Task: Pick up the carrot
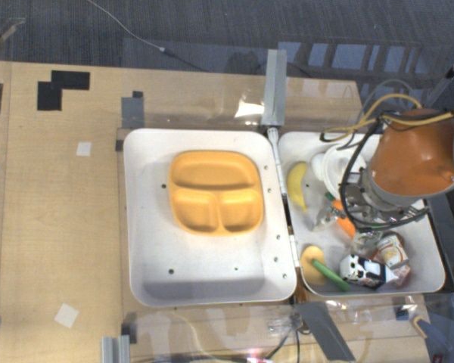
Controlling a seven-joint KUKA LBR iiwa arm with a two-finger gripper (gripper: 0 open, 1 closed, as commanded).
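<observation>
The small orange carrot (343,222) lies in the right white bin (437,277), tucked right under the hand (361,219), which sits low over it; whether the hand is clenched or released, I cannot tell. Just left is a yellow banana (297,183). Toward the near edge lies a green pepper-like stick (332,275). In the left white bin (147,278) on the worktop rests a yellow sectioned plastic plate (216,191).

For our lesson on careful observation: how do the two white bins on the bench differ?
The left bin holds one thing, a yellow divided tray; the right bin holds a jumble, including a banana and a carrot. The arm hangs over the right bin, not over the left bin. Both are shallow, white, and side by side.
</observation>
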